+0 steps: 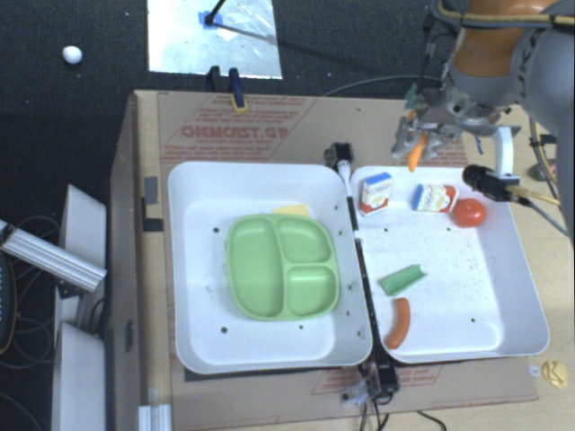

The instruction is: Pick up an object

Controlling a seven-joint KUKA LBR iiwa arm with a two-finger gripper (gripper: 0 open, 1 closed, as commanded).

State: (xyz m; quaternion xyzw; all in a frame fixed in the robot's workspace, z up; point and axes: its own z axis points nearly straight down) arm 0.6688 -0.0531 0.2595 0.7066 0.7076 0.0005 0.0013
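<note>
My gripper [420, 149] hangs above the back edge of the right bin [517, 321]. A small orange carrot-like piece [414, 158] sits between its fingers, lifted off the bin floor. Below it in the right bin lie a white, red and blue carton [375, 192], a second small carton [435, 197] and a red tomato [468, 212]. Nearer the front lie a green piece [402, 279] and an orange-red sausage [398, 322].
The left bin [193, 241] holds a green divided plate [282, 266] with a yellow piece [290, 211] behind it. A black clamp [340, 156] sits where the bins meet at the back. The arm's grey and orange wrist [499, 34] rises at the upper right.
</note>
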